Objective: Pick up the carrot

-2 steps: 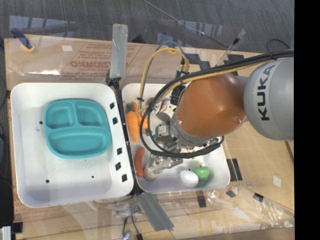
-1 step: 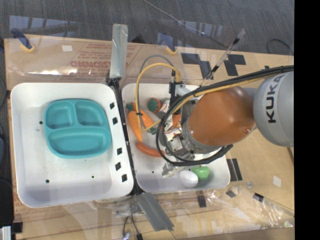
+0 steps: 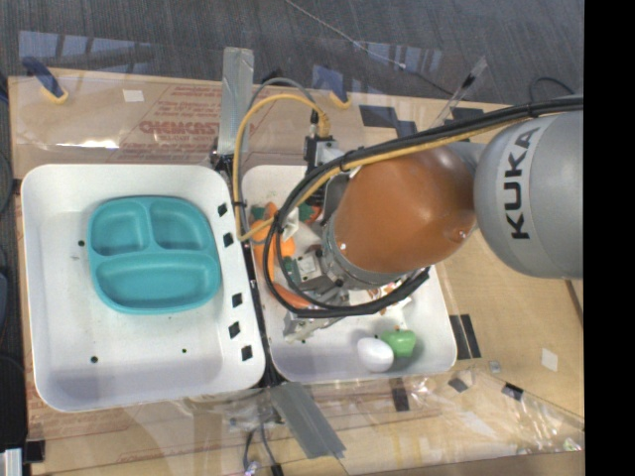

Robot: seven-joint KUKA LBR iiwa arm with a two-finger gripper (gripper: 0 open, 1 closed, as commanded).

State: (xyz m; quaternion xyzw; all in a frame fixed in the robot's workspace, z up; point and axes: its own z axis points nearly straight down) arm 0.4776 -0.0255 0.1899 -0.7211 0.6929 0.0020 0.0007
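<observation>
The carrot (image 3: 270, 266) shows as an orange sliver at nine o'clock of the claw (image 3: 303, 305) in the right bin (image 3: 437, 335). We cannot tell the claw's state; we should straddle the carrot's width squarely before lifting.

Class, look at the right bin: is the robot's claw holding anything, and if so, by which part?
It cannot be told. The arm covers the claw and most of the right bin, so no grasp shows. Something orange peeks out beside the wrist.

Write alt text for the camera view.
A grey KUKA arm reaches low into the right bin, covering most of it; a white and green item lies near the front wall. The left bin holds a teal divided plate.
</observation>
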